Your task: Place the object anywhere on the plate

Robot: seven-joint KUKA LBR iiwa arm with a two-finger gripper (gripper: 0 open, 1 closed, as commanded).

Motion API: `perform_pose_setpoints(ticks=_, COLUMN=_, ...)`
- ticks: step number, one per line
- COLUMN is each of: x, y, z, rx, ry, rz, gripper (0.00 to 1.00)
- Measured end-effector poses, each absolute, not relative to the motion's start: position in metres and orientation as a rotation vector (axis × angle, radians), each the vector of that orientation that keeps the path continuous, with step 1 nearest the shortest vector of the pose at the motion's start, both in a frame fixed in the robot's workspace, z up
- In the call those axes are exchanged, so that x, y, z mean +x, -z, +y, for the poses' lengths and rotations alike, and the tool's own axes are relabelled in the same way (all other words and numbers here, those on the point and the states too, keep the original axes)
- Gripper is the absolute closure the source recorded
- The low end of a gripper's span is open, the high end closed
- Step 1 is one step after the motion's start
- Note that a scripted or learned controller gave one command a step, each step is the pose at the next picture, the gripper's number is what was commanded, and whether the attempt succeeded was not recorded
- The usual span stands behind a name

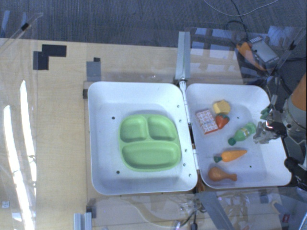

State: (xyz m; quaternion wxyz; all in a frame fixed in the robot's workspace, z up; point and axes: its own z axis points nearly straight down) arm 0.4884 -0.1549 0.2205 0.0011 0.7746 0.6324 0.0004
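A green divided plate (149, 142) lies in the left white bin (103, 104), with nothing on it. The right bin (268, 169) holds several toy foods: a pink waffle-like block (206, 121), a yellow piece (221, 107), a red strawberry (222, 121), a green bottle (242, 133), an orange carrot (231, 155) and a brown drumstick (221, 175). My gripper (265, 132) hangs at the right bin's right side, just right of the green bottle and apart from it.
A metal rail (183, 56) runs up from between the two bins. Cables and small devices (256, 49) lie at the back right. Bare wooden bench (48, 128) stretches to the left of the bins.
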Motion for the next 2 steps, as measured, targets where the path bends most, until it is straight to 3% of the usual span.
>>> perform_pose_setpoints(ticks=1, x=0.495, y=-0.178, z=-0.084, rx=2.405, ry=-0.001, rz=2.021, gripper=1.00)
perform_pose_setpoints(ticks=2, x=0.524, y=-0.203, z=-0.146, rx=2.437, ry=-0.003, rz=1.977, gripper=1.00)
